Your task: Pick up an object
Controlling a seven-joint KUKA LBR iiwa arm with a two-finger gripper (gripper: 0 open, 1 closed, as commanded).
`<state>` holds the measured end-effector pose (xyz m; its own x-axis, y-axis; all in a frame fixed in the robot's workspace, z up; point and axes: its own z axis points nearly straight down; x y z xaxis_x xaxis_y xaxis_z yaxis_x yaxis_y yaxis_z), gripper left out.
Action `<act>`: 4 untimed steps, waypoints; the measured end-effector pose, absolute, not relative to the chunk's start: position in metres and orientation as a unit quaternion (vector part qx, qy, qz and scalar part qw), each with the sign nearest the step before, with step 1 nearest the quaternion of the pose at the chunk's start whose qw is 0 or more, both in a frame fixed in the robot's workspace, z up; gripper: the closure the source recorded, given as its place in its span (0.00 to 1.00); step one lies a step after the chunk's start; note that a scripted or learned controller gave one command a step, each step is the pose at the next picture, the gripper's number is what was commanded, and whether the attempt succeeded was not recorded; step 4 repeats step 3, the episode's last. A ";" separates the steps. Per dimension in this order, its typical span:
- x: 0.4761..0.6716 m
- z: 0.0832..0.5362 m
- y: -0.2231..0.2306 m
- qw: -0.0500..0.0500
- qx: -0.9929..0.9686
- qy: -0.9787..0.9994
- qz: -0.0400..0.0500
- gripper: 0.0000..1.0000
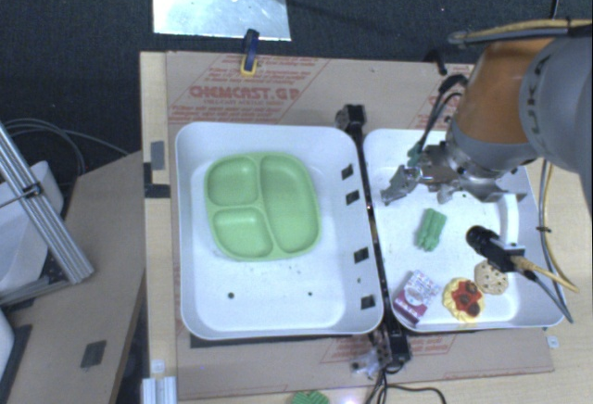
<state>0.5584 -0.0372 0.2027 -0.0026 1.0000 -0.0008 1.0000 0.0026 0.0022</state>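
One green ridged block lies at the middle of the right bin, clear of the gripper above that bin's far left part; I cannot tell its state. Along the bin's near edge: one packet, one yellow-red disc, one cookie. Beside it, the left bin holds one green three-part plate

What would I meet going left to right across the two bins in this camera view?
green tray → packet → pizza toy → cookie
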 end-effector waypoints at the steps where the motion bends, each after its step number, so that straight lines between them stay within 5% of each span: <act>1: 0.558 0.203 -0.037 0.001 0.706 0.708 0.000 0.00; 2: 0.558 0.203 -0.037 0.001 0.706 0.708 0.000 0.00; 3: 0.529 0.450 0.016 0.007 0.704 0.710 0.009 0.00; 4: 0.529 0.450 0.016 0.007 0.704 0.710 0.009 0.00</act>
